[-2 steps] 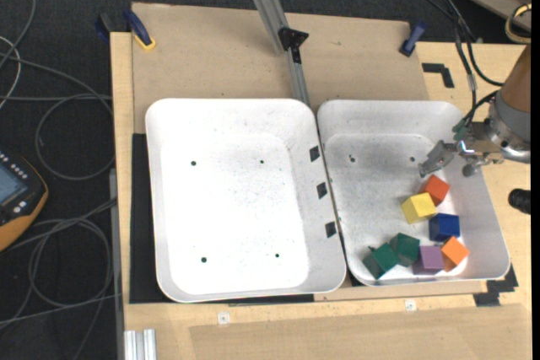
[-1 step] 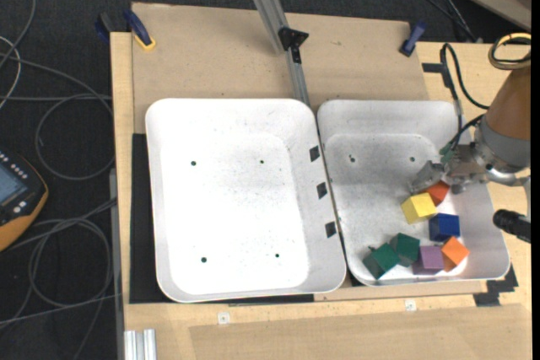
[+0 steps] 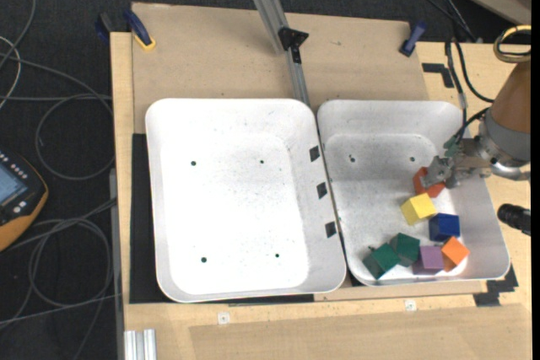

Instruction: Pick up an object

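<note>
My gripper (image 3: 442, 174) hangs low over the right part of the right bin (image 3: 371, 131), reaching in from the right. A small red-orange block (image 3: 423, 181) lies right at its tip, partly hidden by it; whether they touch is unclear. Just below lies a yellow block (image 3: 417, 207), then a blue block (image 3: 444, 226) and an orange block (image 3: 455, 250). Along the bin's front wall sit a purple block (image 3: 431, 257) and two green blocks (image 3: 406, 246) (image 3: 384, 260).
The left bin (image 3: 228, 198) sits beside the right one, with black clips along the shared edge. A grey metal post (image 3: 270, 4) slants over the back of the bench. Blue clamps (image 3: 140, 31) (image 3: 413, 38) hold the board's back corners.
</note>
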Robot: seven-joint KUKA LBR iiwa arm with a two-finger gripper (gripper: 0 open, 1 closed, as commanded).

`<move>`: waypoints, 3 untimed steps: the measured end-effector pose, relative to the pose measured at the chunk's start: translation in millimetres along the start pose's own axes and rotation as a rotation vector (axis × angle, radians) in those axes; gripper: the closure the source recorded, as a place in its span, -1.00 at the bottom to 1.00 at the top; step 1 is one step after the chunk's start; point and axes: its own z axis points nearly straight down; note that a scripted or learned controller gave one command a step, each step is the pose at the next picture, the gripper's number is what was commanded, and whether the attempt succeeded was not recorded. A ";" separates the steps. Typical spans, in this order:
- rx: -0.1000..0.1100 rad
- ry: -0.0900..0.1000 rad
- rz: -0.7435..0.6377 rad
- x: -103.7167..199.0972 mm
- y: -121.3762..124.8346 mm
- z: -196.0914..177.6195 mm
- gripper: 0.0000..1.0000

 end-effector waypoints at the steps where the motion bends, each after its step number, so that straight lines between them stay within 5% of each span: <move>1: -0.003 -0.002 0.000 1.4 -1.3 -43.8 1.00; 2: -0.003 -0.002 0.000 1.3 0.1 -75.4 1.00; 3: 0.003 0.004 -0.006 63.0 0.0 -77.5 1.00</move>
